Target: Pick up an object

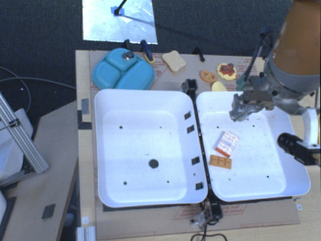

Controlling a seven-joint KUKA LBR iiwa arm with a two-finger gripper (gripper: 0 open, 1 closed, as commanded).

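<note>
Nearest the camera, right bin: holds two loose items, a small brown waffle-like piece and, just behind it, a red-and-white packet; both lie flat on the floor.
Left bin: one small dark disc on its floor.
Gripper: hangs above the right bin's rear left area, apart from both items; finger state cannot be told, and nothing is visibly carried.
Progress: judged not yet done; descent, grasp and lift remain.
Far bench edge: blue tray and toy foods.
</note>
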